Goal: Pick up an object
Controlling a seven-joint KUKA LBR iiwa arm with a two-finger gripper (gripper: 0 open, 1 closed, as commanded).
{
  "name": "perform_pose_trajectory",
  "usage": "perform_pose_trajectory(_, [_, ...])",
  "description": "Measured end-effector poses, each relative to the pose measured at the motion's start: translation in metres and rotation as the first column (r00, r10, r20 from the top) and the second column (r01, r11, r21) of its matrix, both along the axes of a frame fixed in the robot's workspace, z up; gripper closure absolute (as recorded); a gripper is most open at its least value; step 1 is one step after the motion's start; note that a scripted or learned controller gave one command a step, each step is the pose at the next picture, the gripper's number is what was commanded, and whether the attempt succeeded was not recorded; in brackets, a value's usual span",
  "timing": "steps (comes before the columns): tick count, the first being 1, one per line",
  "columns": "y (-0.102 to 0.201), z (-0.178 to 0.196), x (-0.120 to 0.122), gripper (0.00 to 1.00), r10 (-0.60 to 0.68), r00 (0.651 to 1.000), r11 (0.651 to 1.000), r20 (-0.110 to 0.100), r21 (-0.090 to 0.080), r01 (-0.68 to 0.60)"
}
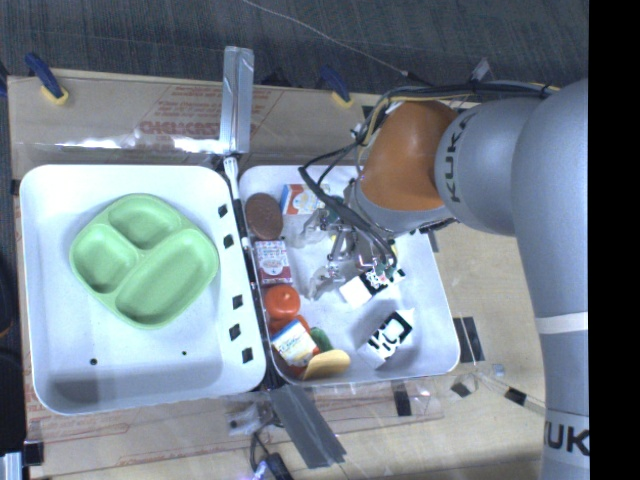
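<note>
Objects (285, 303) beneath hand (335, 258)

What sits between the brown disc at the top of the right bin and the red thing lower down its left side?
In the camera view, a small red-and-white packet lies between the brown disc and the red thing.

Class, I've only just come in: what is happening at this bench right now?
A grey KUKA arm reaches in from the right and has its gripper down in the right bin, among a clutter of small items: a brown disc, a red piece and black-and-white blocks. Nothing can be seen between its fingers, so no object looks picked yet. The left bin holds a green divided plate.
</note>
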State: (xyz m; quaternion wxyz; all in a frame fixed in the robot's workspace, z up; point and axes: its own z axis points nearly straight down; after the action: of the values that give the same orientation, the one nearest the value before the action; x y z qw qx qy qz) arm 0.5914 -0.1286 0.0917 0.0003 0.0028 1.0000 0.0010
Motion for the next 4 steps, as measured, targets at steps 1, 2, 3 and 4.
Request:
perform_pose_trajectory(1, [0.0, 0.011, 0.001, 1.0, 0.005, 1.0, 1.0, 0.003, -0.003, -0.005])
perform_pose_trajectory(2, [0.024, 0.044, 0.035, 1.0, -0.186, 0.983, 0.983, 0.003, -0.002, 0.186])
perform_pose_trajectory(3, [-0.066, 0.064, 0.02, 1.0, -0.049, 0.999, 0.999, 0.003, -0.004, 0.049])
perform_pose_trajectory(4, [-0.017, 0.073, 0.024, 1.0, -0.061, 0.998, 0.998, -0.001, -0.001, 0.061])
